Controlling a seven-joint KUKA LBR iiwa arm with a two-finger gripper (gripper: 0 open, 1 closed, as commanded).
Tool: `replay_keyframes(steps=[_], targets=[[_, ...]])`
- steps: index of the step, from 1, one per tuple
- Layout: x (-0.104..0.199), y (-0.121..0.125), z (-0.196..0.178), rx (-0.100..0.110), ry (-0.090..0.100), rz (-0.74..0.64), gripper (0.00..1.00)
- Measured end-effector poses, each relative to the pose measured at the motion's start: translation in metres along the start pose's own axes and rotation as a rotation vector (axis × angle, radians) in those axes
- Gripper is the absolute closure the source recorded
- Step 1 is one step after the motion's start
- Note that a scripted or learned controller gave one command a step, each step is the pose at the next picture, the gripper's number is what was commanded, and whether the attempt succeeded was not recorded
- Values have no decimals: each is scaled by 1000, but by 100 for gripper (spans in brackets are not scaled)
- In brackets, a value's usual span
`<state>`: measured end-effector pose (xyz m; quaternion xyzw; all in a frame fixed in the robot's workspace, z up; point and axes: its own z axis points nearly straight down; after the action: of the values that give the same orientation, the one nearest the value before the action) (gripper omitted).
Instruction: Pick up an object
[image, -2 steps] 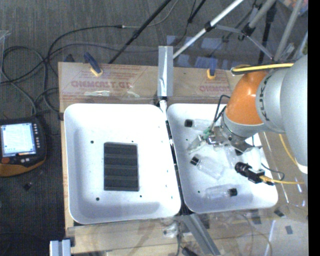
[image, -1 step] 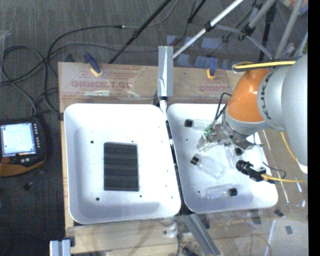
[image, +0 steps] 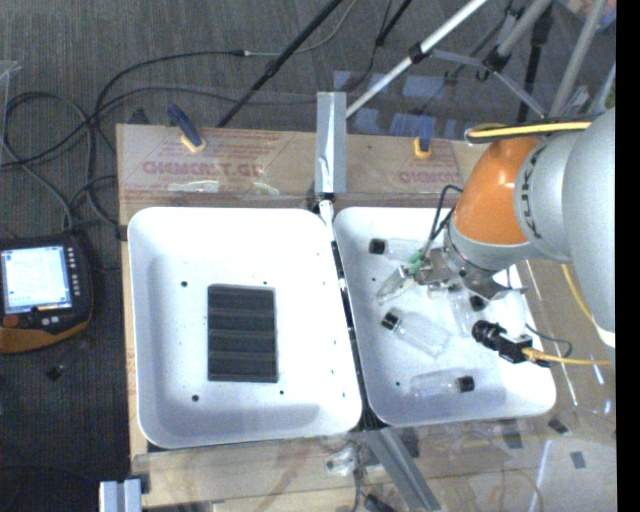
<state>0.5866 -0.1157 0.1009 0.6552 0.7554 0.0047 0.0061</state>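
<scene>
We see the grey, orange-banded arm's gripper low over the right white bin near clear plastic bottles with black caps, finger state indiscernible; these see-through, rounded bottles, we judge, could roll or slip from a grasp.

I see two bins side by side on the tabletop, touching along their inner rims. The left bin holds a slab at its middle. In the right bin, one bottle lies near the centre and another bottle near the front edge. My arm hangs over that bin's back right part, claw low inside.
</scene>
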Motion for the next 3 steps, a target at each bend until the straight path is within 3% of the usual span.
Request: replay_keyframes(steps=[1,2,3], targets=[[1,0,-8,1,2,0,100],[1,0,-8,2,2,0,0],[13,-25,9,-1,-6,-13,0]])
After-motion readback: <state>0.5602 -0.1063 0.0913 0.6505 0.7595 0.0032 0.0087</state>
